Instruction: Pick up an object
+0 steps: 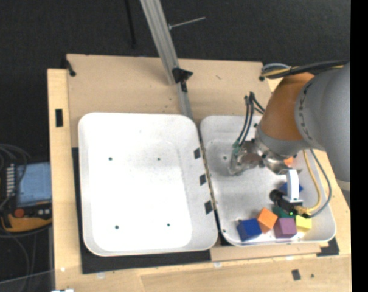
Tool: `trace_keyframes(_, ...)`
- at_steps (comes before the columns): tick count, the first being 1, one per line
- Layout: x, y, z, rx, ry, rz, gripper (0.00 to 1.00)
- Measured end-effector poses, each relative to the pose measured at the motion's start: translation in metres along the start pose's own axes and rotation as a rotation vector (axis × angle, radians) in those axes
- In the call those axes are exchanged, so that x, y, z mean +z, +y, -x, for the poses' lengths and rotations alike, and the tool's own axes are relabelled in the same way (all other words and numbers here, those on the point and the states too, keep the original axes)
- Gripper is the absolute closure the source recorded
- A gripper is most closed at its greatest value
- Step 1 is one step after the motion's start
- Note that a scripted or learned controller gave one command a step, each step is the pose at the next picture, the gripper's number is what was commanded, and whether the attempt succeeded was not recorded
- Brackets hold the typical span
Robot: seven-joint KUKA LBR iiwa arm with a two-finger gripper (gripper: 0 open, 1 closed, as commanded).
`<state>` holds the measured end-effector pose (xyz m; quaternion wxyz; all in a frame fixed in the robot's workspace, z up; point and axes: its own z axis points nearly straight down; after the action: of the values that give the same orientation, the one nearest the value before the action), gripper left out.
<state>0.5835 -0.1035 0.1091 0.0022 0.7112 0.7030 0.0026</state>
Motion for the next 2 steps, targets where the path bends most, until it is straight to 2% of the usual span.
trace_keyframes(2, -0.086, 0.009, 0.003, -0.014, -0.001, -0.001, 1.00)
